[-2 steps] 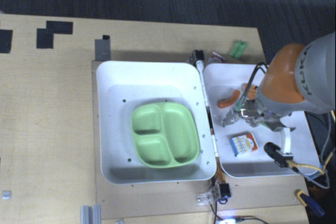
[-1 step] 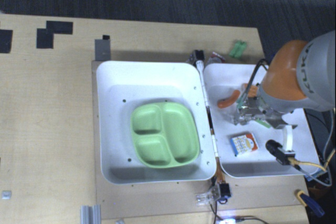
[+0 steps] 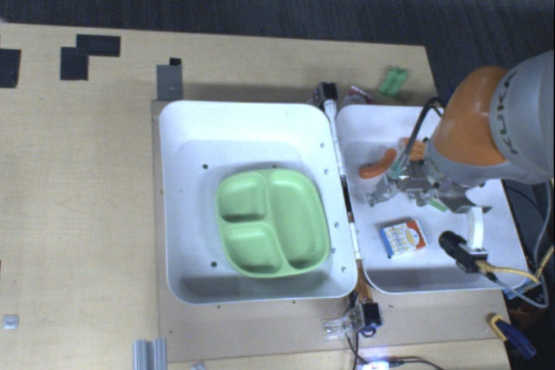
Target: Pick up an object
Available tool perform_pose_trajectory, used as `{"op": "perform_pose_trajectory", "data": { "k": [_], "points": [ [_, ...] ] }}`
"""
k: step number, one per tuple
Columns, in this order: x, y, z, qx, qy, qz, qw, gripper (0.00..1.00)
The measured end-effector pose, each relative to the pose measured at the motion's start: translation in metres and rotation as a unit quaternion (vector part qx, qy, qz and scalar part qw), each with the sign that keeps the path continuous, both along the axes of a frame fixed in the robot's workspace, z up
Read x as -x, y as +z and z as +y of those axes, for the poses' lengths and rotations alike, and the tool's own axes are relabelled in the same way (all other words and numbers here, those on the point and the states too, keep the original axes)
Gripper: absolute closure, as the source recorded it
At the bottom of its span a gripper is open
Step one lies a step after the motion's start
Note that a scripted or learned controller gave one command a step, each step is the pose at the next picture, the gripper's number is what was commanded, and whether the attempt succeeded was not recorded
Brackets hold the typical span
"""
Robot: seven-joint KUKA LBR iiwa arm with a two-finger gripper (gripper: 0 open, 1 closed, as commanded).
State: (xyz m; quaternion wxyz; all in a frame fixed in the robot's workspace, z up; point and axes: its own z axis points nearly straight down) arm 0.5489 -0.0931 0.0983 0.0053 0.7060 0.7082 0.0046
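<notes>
Presently the pincer (image 3: pixel 392 186), grip state indiscernible, hangs beside the orange carrot-shaped toy (image 3: pixel 378 165) in the right shallow white bin (image 3: pixel 434 280); advise centring over it before closing.

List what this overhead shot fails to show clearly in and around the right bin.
1. Gripper: the arm's wrist covers it from above, so its state is unreadable.
2. Orange object: its right end runs under the arm; what it is stays unclear.
3. Small printed packet: label too small and blurred to read.
4. Green item beyond the right bin: too small to identify.
</notes>
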Motion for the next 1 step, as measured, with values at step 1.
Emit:
{"op": "perform_pose_trajectory", "data": {
  "k": [1],
  "points": [
    [-0.0012,0.0107,0.0007,-0.0002,0.001,-0.002,1.0,1.0]
  ]
}}
